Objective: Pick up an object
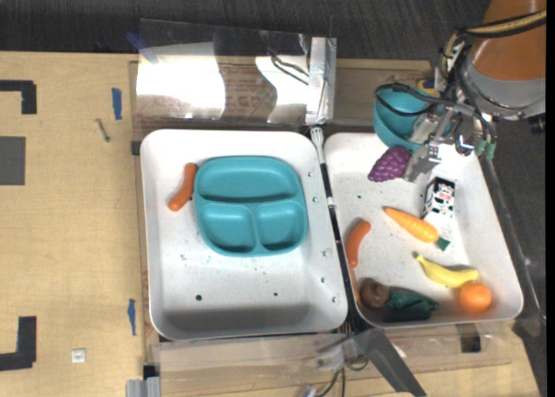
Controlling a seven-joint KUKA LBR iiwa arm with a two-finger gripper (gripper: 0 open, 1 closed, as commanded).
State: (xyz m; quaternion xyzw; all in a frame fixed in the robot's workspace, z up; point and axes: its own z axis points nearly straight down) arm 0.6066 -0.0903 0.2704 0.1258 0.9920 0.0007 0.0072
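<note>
Right bin (pixel 512 252), far edge: tool (pixel 431 146) poised near purple grapes (pixel 389 164).
Grapes lie just left of the tool; whether it is spread cannot be told.

My gripper (pixel 431 151) hangs over the right bin (pixel 503 239), just beside the purple grapes (pixel 389 164) and teal bowl (pixel 401 114).
</note>
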